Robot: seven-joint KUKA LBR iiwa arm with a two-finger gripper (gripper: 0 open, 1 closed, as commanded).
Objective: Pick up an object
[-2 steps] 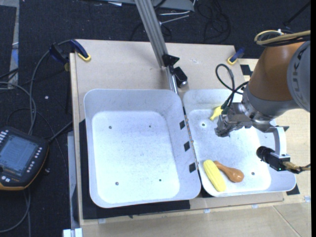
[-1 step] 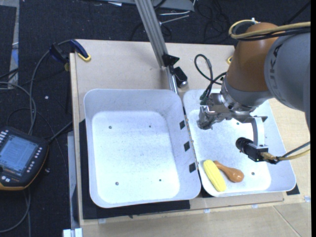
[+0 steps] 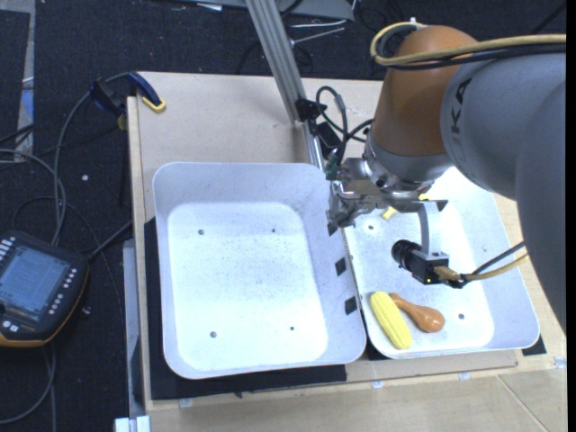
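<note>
A: Where's the gripper (image 3: 360, 207) sitting rn?
B: Hanging over the right bin (image 3: 477, 232), at its left wall near the far corner, right by the seam w/ the left bin (image 3: 243, 268). Can't tell its state, too dark and cluttered under the wrist.
A: Objs?
B: Corn cob (image 3: 391, 319) is lying near the right bin's front edge, toward the front-left corner. An orange drumstick-shaped toy (image 3: 421, 315) is lying just beside it on the right, looks like they're touching. A small yellow bit (image 3: 389, 213) is peeking out near the gripper; can't ID it.
A: Room to move?
B: Arm (image 3: 468, 106) is covering the right bin's far half; a black cylinder w/ cable (image 3: 416, 261) is hanging over mid-bin. Bare floor is showing along the right wall. Left bin's floor is showing open edge to edge.
</note>
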